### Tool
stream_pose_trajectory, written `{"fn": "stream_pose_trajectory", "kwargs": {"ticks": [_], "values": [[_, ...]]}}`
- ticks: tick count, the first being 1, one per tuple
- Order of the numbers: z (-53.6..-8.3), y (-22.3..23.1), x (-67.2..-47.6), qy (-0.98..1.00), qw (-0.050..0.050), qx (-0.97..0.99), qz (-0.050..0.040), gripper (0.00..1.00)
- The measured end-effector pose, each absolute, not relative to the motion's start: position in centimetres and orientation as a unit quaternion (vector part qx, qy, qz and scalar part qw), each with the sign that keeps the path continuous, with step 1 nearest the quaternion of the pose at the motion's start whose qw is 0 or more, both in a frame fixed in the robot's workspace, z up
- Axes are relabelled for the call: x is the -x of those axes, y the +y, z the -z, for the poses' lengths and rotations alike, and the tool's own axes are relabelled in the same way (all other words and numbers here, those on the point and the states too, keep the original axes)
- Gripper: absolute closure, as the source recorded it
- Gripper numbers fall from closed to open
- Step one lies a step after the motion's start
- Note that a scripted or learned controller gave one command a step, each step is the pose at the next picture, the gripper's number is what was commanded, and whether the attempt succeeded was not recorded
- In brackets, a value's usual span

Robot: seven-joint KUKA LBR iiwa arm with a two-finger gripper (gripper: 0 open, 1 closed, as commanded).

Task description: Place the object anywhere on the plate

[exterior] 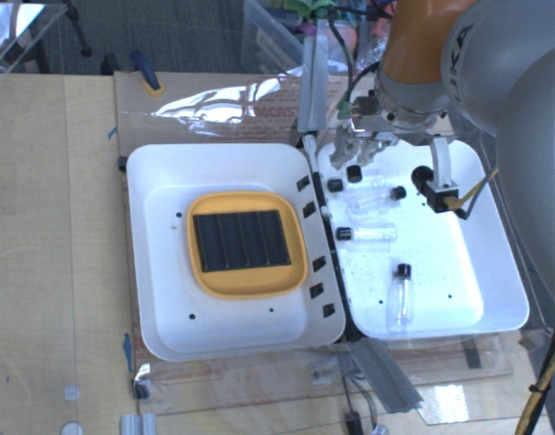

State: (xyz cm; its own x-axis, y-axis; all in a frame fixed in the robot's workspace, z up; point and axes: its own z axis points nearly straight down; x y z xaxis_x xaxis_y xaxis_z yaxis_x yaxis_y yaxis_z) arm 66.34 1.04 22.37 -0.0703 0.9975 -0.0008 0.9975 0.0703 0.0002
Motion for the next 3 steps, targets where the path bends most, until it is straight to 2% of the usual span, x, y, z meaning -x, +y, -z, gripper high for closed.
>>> {"fn": "stream_pose_trajectory", "kwargs": {"ticks": [1,2,3], "values": [[-27.4,2.1,-64.0,0.798,0.002,-0.603,-0.0006,1.00],[-23.3,1.6,-63.3,0.897,-0.001,-0.441,-0.0001,1.00],[-18.5,2.5,-59.3,0.940,0.000,-0.341,-0.0005,1.00]]}}
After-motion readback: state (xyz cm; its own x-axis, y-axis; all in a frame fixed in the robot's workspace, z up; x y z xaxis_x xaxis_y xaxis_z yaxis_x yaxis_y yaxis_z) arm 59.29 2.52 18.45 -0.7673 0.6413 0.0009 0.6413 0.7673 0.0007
